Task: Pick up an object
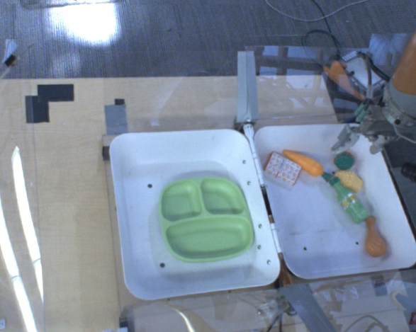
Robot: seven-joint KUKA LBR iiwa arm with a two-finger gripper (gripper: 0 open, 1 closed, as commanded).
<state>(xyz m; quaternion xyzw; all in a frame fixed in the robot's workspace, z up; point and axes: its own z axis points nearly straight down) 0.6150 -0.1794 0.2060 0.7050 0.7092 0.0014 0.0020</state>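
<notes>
Now we see the hand (357,136) over the right bin (327,249), fingers apart, gripping nothing, carrot (304,162) and bottle (347,198) below.

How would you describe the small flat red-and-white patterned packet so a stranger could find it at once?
Start at the right white bin. Along its left wall, near the far end, lies the small flat red-and-white patterned packet, beside the orange toy carrot. It alone is square, flat and patterned; its neighbours are rounded and plain-coloured.
</notes>
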